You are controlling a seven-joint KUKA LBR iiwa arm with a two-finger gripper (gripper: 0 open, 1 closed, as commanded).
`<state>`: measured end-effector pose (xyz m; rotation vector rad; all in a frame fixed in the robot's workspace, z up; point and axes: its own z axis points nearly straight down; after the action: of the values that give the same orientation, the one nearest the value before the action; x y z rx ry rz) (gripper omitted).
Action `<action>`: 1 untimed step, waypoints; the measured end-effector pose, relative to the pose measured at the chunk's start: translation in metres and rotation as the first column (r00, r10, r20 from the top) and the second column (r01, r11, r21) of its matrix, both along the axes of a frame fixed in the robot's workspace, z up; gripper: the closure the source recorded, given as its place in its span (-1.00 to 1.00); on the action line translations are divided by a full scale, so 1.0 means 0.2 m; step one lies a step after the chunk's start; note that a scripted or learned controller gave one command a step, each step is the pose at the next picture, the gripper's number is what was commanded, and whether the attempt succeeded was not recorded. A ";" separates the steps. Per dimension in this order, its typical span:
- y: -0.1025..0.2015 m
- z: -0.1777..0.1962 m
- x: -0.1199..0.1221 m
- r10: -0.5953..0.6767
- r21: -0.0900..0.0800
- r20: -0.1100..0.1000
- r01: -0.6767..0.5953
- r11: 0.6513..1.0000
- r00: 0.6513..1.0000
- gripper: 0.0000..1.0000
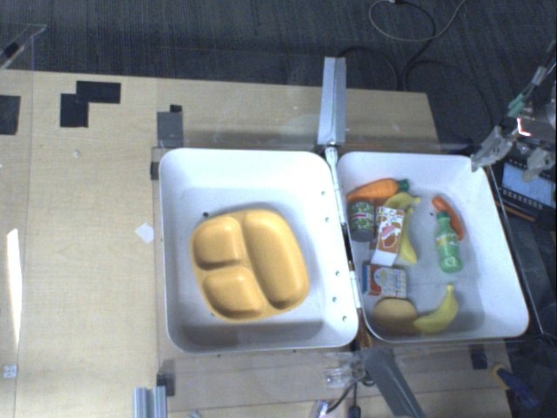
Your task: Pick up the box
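Observation:
Two small boxes lie in the right bin (505,259). A red and white box (391,228) lies beside a dark can (361,220), and a second red and white box (388,279) sits just below it. My gripper (509,138) appears as grey metal parts at the right edge of the view, above the bin's far right corner. It is well away from both boxes, with nothing seen in it.
The right bin also holds a carrot (376,190), a yellow banana (408,233), a green bottle (448,246), a red chili (446,209), another banana (439,313) and a brown round item (394,310). A yellow divided plate (250,261) lies in the left bin (174,233).

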<state>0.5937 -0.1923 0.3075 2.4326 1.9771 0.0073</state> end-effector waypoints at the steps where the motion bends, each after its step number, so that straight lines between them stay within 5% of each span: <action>1: 0.21 -0.60 -0.45 0.031 0.002 -0.005 -0.031 1.000 1.000 -1.00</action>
<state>0.5036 -0.1502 0.1879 2.4059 2.0170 0.0031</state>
